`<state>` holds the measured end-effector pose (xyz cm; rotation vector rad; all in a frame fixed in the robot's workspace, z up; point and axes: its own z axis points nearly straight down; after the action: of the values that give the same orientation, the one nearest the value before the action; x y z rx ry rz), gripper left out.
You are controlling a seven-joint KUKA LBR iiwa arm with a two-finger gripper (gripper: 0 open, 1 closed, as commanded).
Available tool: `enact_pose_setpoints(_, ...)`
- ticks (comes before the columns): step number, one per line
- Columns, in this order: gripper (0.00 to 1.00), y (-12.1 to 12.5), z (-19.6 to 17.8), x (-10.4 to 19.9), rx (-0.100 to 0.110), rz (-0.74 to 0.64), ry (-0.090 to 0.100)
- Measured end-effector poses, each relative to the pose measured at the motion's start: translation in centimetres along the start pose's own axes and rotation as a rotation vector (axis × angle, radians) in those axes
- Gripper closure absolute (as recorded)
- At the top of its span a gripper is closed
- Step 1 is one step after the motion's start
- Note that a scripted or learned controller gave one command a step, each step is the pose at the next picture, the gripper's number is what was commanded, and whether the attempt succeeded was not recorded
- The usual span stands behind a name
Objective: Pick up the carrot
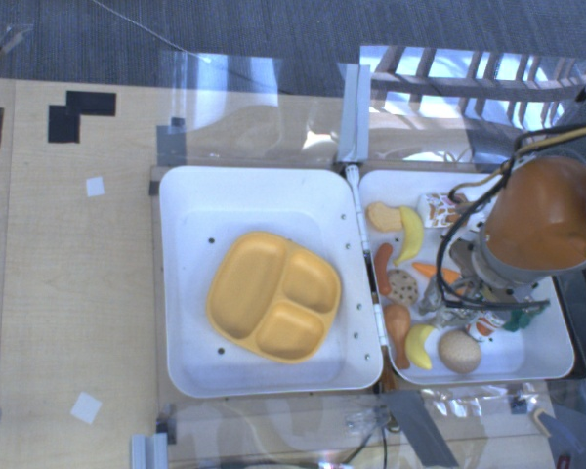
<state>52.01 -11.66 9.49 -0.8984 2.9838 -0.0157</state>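
A grey robot arm (552,213) with an orange band enters from three o'clock and bends down over the right-hand white bin (557,360). Its wrist hides the gripper (447,296), so whether the hand is clenched or released cannot be told. The carrot (428,271) is a small orange wedge lying flat near the bin's centre, partly covered by the wrist at its three o'clock end. At the carrot's nine o'clock sits a round cookie (402,285); at eleven o'clock, a banana (410,233).
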Motion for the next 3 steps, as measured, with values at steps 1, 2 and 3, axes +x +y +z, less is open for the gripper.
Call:
enact_pose_setpoints(1, 1.0, -4.3, -5.9, -0.2, -0.013, -0.42, 0.01)
enact_pose_setpoints(2, 1.0, 0.3, 0.5, -3.3, -0.013, -0.523, 0.008)
enact_pose_setpoints(3, 1.0, 2.9, -16.3, -2.4, -0.007, -0.612, 0.004)
